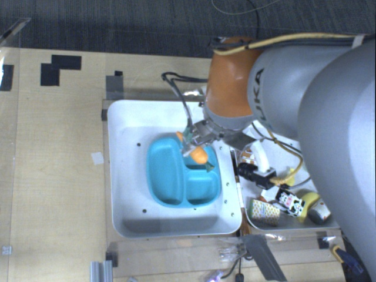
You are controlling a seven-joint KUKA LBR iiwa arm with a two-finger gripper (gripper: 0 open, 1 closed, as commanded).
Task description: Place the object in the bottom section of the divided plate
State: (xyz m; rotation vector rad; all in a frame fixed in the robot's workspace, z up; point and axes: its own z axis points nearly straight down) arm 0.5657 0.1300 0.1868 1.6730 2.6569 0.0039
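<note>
On the counter (53,157), the left white bin (126,175) holds the blue divided plate (176,178). An orange object (200,155) sits at the jaws (197,148), over the plate's upper right section. Released here, it would likely land in the wrong section or roll off the divider. How far the jaws are open, and whether they truly grip the object, I cannot tell. The right bin (329,222) holds clutter.

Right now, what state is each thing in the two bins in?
Blue divided plate: flat in the left bin, sections facing up.
Orange object: at the pincer tip, over the plate's right side; grip unclear.
Pincer: low over the plate.
Left bin: holds the plate.
Right bin: cluttered with small items, including a dice-patterned piece.
</note>
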